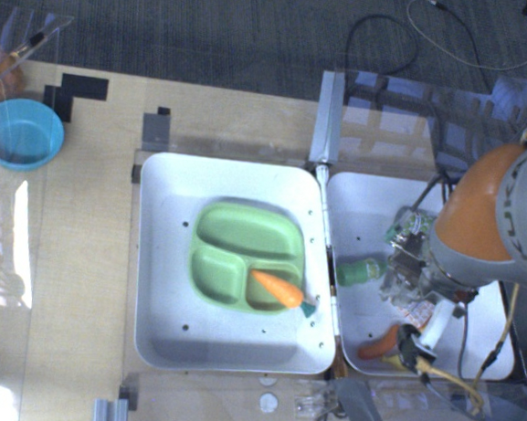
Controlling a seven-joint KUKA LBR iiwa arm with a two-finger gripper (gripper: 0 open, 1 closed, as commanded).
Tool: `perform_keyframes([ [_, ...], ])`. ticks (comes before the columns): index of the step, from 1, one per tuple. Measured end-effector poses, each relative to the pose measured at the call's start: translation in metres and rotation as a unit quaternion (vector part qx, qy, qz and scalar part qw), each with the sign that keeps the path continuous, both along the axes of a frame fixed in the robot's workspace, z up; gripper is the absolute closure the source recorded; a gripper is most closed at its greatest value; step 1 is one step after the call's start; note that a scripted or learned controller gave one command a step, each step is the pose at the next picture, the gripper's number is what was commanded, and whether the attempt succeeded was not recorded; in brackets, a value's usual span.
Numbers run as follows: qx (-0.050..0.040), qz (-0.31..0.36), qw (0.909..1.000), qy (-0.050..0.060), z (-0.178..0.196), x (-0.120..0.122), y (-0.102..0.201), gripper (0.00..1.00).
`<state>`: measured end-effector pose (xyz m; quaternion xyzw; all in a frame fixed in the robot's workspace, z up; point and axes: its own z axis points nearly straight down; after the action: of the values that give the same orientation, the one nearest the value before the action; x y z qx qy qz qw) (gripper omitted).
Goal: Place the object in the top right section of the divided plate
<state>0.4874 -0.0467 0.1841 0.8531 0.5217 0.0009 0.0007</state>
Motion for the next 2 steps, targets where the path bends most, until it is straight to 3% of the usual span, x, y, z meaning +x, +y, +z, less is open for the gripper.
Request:
perform_keyframes([
  [1, 0.0002, 0.004, 1.0000, -0.002, 0.011, 0.002, 0.001, 1.00],
  [2, 0.0015, -0.223, 0.9748, -0.001, -0.083, 0.001, -0.030, 1.00],
])
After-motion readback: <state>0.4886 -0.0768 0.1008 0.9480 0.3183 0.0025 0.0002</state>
